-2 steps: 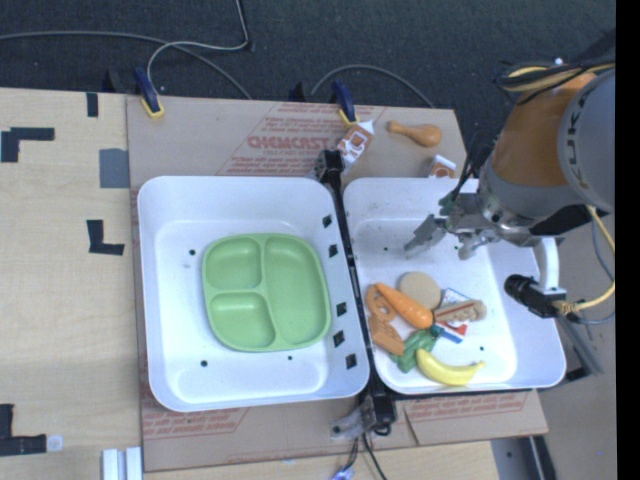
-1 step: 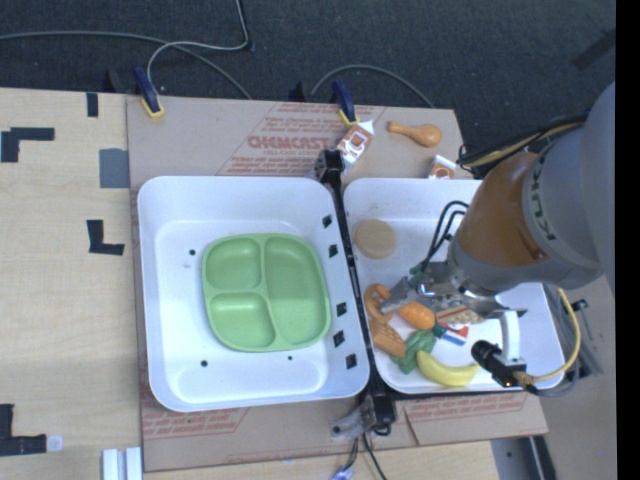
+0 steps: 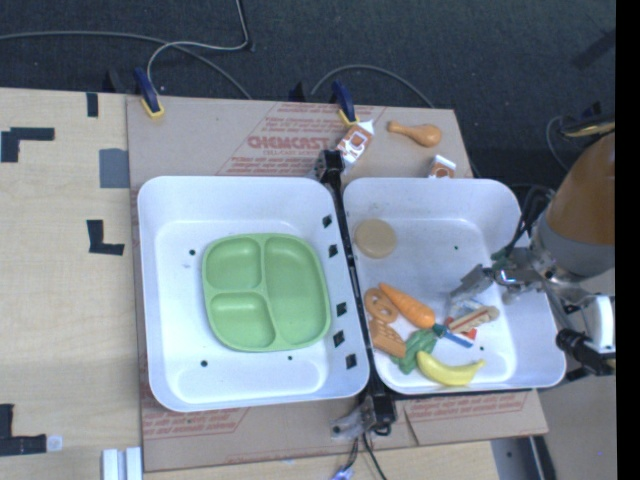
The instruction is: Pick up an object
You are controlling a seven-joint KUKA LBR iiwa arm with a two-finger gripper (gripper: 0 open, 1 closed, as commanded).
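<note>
My pincer hangs over the right-hand bin, close to that bin's right wall and about halfway along it, with my grey wrist and orange band rising off toward the right. I cannot tell how it is set, and nothing shows clamped in it. The things I could take lie in a heap toward the near edge of the same bin, to the left of and below my pincer: a carrot lies slantwise near the bin's middle, a yellow banana rests close to the near wall, and a stick-like wooden piece lies just beside my pincer, between it and the banana. A green leafy toy sits between carrot and banana, touching both. A round tan disc lies apart from the heap, near the bin's far left corner. In the left-hand bin a green divided plate lies flat in the middle.
</note>
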